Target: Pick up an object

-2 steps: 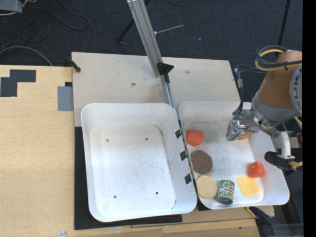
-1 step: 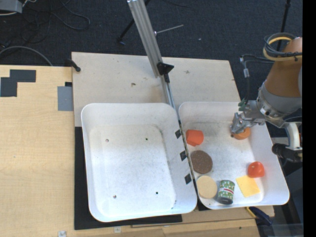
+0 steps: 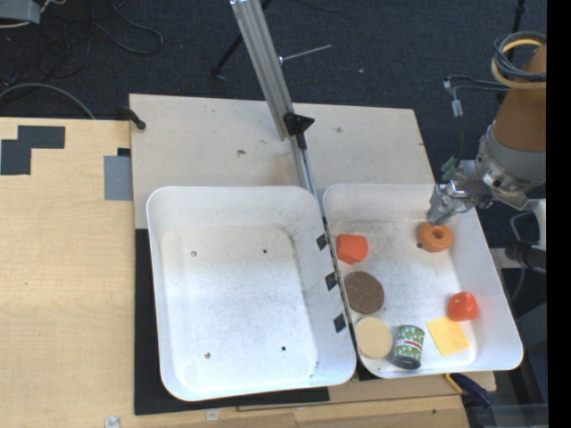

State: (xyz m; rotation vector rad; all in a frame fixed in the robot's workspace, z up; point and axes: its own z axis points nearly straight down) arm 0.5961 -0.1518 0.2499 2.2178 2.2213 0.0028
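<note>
camera view: fixed above the bench (image 3: 223,141), looked down at a slant | framing: took in both white bins, left bin (image 3: 178,212) and right bin (image 3: 500,328), whole, from moderate height | far edge: dark floor beyond bench | arm (image 3: 517,132) entered from right

- The grey arm with an orange band (image 3: 522,114) reaches in from the right; its gripper (image 3: 442,205) hangs over the right white bin (image 3: 504,346), just above a small orange ring (image 3: 435,237).
- That bin also holds an orange block (image 3: 351,248), a brown disc (image 3: 364,292), a cream disc (image 3: 374,336), a green-labelled can (image 3: 409,346), a yellow square block (image 3: 448,336) and a red-orange ball (image 3: 462,306).
- The left white bin (image 3: 178,208) lies just beside it.
</note>
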